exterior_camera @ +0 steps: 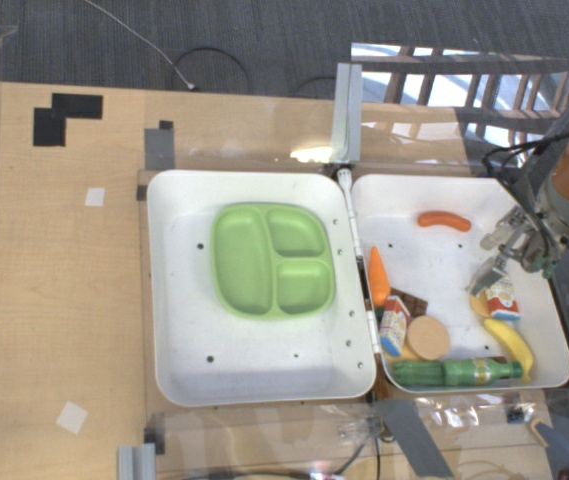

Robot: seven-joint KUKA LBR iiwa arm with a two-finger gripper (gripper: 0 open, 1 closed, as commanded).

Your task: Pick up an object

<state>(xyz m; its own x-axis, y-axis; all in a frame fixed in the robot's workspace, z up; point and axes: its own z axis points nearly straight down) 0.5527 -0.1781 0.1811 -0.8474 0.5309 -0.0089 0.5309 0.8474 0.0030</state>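
Note:
My gripper (492,260) hangs over the right side of the right bin (414,196), its two fingers spread open with only the white bin floor between them. Just below the lower finger lies a small red and white carton (503,304), and a yellow banana (510,344) lies next to that. An orange-red sausage (444,221) lies up and to the left of the gripper. Along the bin's left and front sides lie an orange carrot (378,276), a small can (393,326), a tan round disc (428,338) and a green bottle (453,372).
A green divided plate (272,259) sits in the middle of the left bin (179,368). A metal divider post (346,118) stands behind the seam between the bins. A brown wrapper (411,303) lies beside the can. Bare white floor spans the right bin's centre.

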